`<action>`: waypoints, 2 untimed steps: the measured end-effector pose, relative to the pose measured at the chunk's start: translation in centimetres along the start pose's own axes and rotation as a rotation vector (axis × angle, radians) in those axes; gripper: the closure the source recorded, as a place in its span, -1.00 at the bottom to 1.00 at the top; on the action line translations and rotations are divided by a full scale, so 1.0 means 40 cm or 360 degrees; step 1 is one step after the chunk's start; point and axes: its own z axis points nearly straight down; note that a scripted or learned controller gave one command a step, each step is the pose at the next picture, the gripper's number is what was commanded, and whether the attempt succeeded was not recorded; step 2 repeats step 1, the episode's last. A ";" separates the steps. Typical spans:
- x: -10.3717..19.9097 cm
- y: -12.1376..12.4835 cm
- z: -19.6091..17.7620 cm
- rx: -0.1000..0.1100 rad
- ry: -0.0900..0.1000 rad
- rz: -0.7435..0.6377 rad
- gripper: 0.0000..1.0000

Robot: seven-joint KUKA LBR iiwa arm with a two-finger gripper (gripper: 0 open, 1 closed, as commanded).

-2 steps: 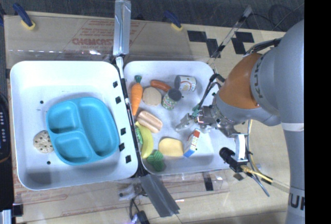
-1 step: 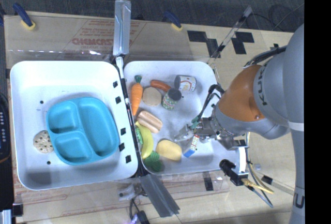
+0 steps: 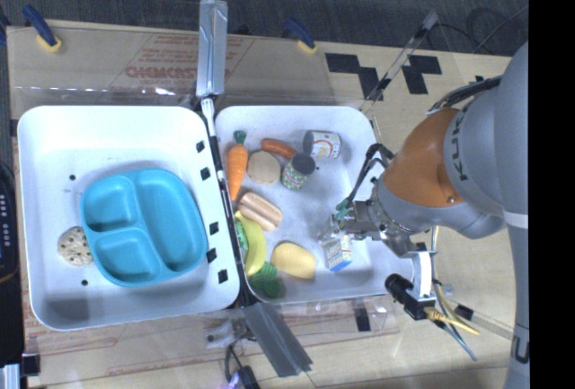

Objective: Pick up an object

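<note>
Our gripper (image 3: 344, 221) hovers right above the small carton (image 3: 338, 253), its long axis running away from the wrist; we cannot tell its state.

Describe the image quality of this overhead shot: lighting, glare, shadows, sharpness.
Camera view: even, soft lighting; the white bins look bright but keep their edges; faint shadow under the blue divided plate; glare streaks on the clear panel behind the bins; the small carton beside the end effector is soft, its print unreadable; the arm's near bulk is slightly blurred.
</note>
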 end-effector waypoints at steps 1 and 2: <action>0.105 0.192 -0.275 -0.0006 0.0001 -0.0079 1.00; 0.105 0.192 -0.275 -0.0006 0.0001 -0.0079 1.00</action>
